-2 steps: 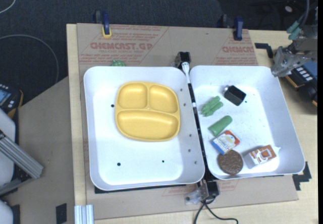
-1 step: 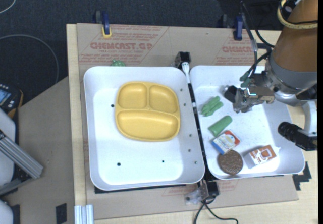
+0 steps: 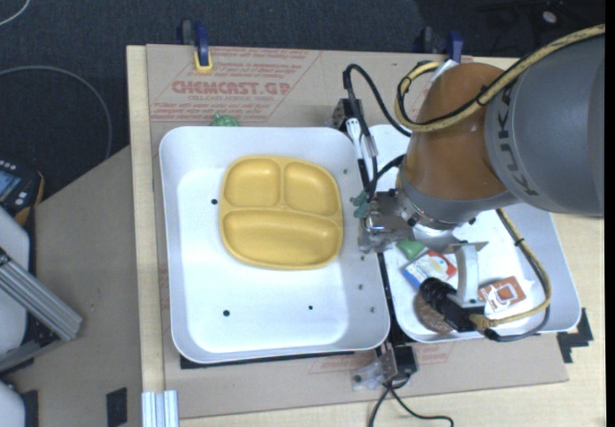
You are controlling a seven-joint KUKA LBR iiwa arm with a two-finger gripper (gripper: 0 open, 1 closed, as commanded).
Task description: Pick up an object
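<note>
A yellow divided plate (image 3: 282,212) lies in the upper middle of the left bin (image 3: 192,252). The right bin (image 3: 560,273) holds several small items near its front: a white and blue packet (image 3: 430,268), a green piece (image 3: 411,248), a brown round object (image 3: 439,316) and a red and white packet (image 3: 503,294). My gripper (image 3: 384,228) hangs under the orange wrist band (image 3: 452,141) at the left edge of the right bin, just beside the dividing rims. It sits low, right next to the green piece, and the arm hides most of it.
The grey arm body (image 3: 557,127) covers the back half of the right bin. Cables (image 3: 360,141) run along the gap between the bins. A brown board (image 3: 231,84) lies under both bins, with blue clamps at its far edge.
</note>
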